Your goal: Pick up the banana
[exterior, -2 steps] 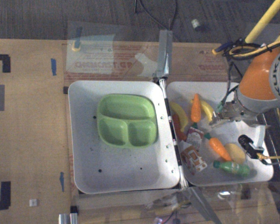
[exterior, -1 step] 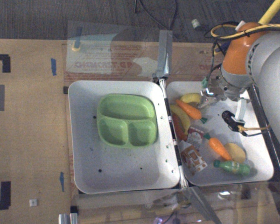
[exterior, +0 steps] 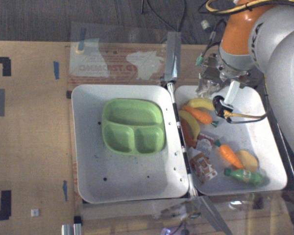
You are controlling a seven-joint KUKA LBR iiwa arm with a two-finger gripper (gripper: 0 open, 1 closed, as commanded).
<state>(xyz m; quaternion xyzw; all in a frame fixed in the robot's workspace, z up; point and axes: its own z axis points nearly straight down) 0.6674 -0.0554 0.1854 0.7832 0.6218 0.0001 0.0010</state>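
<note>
Closest to the camera sits my own grey arm (exterior: 284, 58), filling the upper right with its orange band above the wrist. It reaches in from the right and bends down over the far end of the right bin (exterior: 272, 141), so my gripper (exterior: 210, 84) hangs just above that bin's back corner. I cannot tell whether the jaws are wide or narrow; cables and the wrist hide them.

My target, the banana (exterior: 198, 103), lies just below the gripper at the bin's far left. A second yellow piece (exterior: 190, 121) curves beneath it, and a carrot (exterior: 202, 115) lies across them. I judge the wrist is lined up above the banana for a descent. Nothing is visibly held.

Further down the same bin lie a second carrot (exterior: 228, 155), a green bottle (exterior: 244, 175) and a small carton (exterior: 202, 166). On the tabletop (exterior: 29, 131), the left bin (exterior: 88, 180) holds a green divided plate (exterior: 134, 126).
</note>
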